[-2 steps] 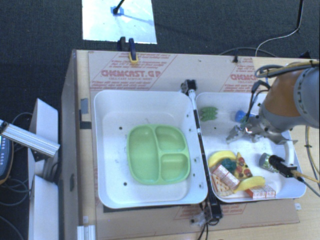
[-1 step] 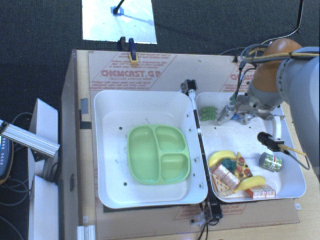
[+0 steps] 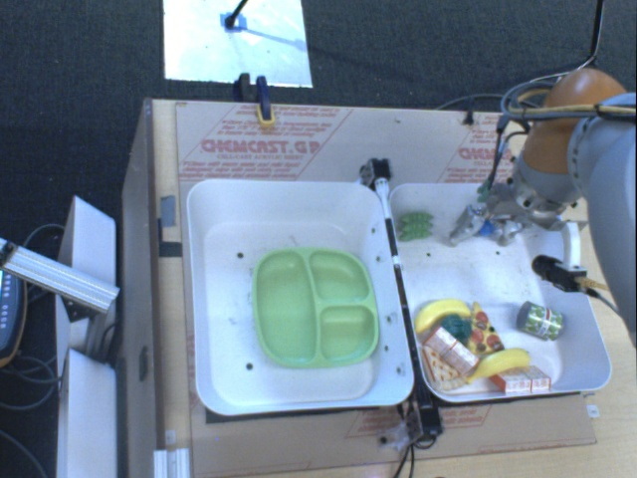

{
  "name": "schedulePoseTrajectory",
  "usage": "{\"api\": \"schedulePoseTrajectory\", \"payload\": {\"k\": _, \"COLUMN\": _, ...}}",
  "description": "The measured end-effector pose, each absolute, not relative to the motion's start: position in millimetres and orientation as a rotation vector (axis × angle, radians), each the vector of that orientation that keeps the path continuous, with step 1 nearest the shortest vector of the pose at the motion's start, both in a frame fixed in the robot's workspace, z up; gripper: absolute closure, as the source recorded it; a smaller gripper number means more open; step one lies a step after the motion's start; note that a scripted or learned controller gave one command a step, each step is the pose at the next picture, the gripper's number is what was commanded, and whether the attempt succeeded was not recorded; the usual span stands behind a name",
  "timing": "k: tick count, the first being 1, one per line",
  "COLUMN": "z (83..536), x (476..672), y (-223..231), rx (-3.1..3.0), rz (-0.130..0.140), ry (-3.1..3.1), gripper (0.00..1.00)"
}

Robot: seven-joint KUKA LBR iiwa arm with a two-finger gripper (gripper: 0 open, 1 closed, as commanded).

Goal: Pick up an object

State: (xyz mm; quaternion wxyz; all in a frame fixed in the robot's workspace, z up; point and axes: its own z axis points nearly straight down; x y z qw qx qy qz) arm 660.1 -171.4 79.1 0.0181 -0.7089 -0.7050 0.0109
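- right bin (image 3: 597,361): my landmark, its far half bare, good room to swing.
- bananas (image 3: 441,314) in its near corner look soft and curved; i'd take one across the middle.
- can (image 3: 540,320) nearby, stiff but slippery.
- my pincer (image 3: 485,224) hovers at the far wall; spread or clenched, can't tell.

Robotics lab test cell, not a home or shop: two shallow white bins (image 3: 299,202) sit side by side on a bench (image 3: 299,137) sheeted in protective film printed "CHEMCAST GP", standing on dark carpet. A grey KUKA arm (image 3: 597,157) with an orange band reaches in from the right of the bins, loose cables trailing behind it. Left of the bins, aluminium extrusion framing (image 3: 60,277); beyond them, a shiny metal floor plate (image 3: 239,28) and a clamp (image 3: 261,103) on the bench's far edge.
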Motion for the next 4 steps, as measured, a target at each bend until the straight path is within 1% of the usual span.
{"api": "schedulePoseTrajectory", "payload": {"k": 1, "z": 111.8, "x": 661.4, "y": -137.5, "rx": -2.214, "rz": 0.022, "ry": -2.209, "gripper": 0.00}}
{"api": "schedulePoseTrajectory", "payload": {"k": 2, "z": 84.0, "x": 588.3, "y": -201.9, "rx": -2.221, "rz": 0.002, "ry": -2.223, "gripper": 0.00}}
{"api": "schedulePoseTrajectory", "payload": {"k": 3, "z": 85.2, "x": 669.9, "y": -131.1, "rx": -2.217, "rz": -0.006, "ry": -2.229, "gripper": 0.00}}
{"api": "schedulePoseTrajectory", "payload": {"k": 4, "z": 84.8, "x": 644.2, "y": -147.9, "rx": -2.221, "rz": -0.001, "ry": -2.225, "gripper": 0.00}}
